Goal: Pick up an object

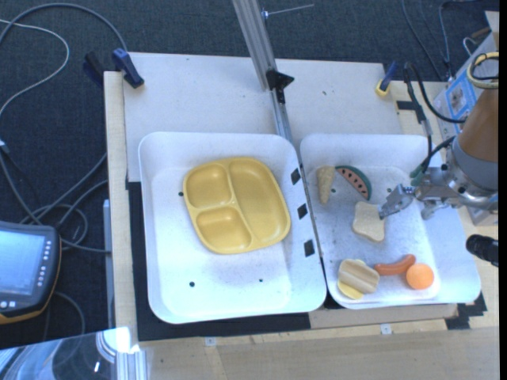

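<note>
Lying hot dog, crosswise axis

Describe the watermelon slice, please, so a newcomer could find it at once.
Start at the right white bin, the one beside the bin holding the yellow divided plate. Near its far wall lies the watermelon slice, just right of a tan cone-shaped piece. It alone is a curved wedge, red with dark seeds and a green rind.

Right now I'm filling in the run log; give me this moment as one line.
arm: over right bin | gripper: above bread slice | held: nothing seen | yellow tray: left bin
</note>
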`<control>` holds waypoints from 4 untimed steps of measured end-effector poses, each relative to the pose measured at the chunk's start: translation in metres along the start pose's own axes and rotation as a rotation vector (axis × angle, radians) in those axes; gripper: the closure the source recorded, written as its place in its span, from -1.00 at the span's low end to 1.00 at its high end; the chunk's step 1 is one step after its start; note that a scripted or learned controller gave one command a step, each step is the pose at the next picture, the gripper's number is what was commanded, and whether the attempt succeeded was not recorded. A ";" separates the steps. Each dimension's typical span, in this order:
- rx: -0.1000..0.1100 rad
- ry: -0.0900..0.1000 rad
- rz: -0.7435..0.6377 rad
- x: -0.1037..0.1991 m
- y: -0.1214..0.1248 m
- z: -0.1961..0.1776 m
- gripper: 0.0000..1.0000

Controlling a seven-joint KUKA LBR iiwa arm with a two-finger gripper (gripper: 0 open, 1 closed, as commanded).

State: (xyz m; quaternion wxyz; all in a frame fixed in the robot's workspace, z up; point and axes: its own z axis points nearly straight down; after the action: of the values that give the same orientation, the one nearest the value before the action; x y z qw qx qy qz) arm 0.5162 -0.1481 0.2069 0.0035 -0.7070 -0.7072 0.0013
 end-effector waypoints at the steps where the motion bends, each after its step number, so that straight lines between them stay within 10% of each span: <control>1: 0.002 0.000 0.001 -0.006 0.002 0.061 -1.00; 2: 0.001 0.000 0.000 -0.005 0.001 0.114 -1.00; 3: -0.008 -0.002 0.000 -0.005 0.003 0.100 1.00; 4: -0.014 -0.005 -0.002 -0.003 0.007 0.036 1.00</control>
State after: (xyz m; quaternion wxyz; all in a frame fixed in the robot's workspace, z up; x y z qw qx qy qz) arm 0.5232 -0.1509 0.1708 -0.0034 -0.7064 -0.7078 -0.0019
